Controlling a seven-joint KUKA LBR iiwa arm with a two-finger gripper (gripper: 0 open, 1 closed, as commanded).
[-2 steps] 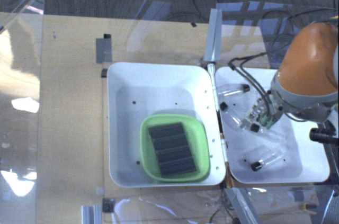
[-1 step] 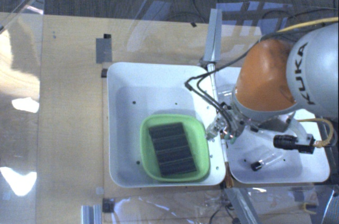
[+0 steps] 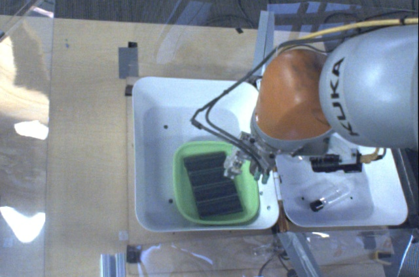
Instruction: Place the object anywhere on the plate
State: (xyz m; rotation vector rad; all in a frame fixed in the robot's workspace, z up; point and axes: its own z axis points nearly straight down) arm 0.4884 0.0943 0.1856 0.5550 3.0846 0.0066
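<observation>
On the bench (image 3: 78,158), at its left, pale wood lies bare under bright glare patches, with a small grey bracket (image 3: 128,61) near the far edge. Two white bins sit side by side. In the left bin (image 3: 150,138) a green plate (image 3: 182,167) rests toward the near right corner, and on it lies one dark ribbed block (image 3: 211,184), set at a slant, fully inside the plate's rim.

The arm (image 3: 366,92) reaches in from the right, its grey body and orange band (image 3: 291,95) hanging over the seam between the bins and hiding the far right corner of the left bin and much of the right one. Its wrist points down and to the left, bringing the gripper (image 3: 245,164) over the plate's right edge, just beside the block's upper right corner. Whether the gripper touches the block cannot be told, and how far the hand is open cannot be told either; nothing is seen between its parts. Black cables (image 3: 216,105) loop from the wrist across the left bin's far side.

In the right bin (image 3: 386,203) one small clear tube with a dark end (image 3: 327,198) lies near the front, well apart from the gripper.

One arm, one plate, one block, one tube, two bins.
</observation>
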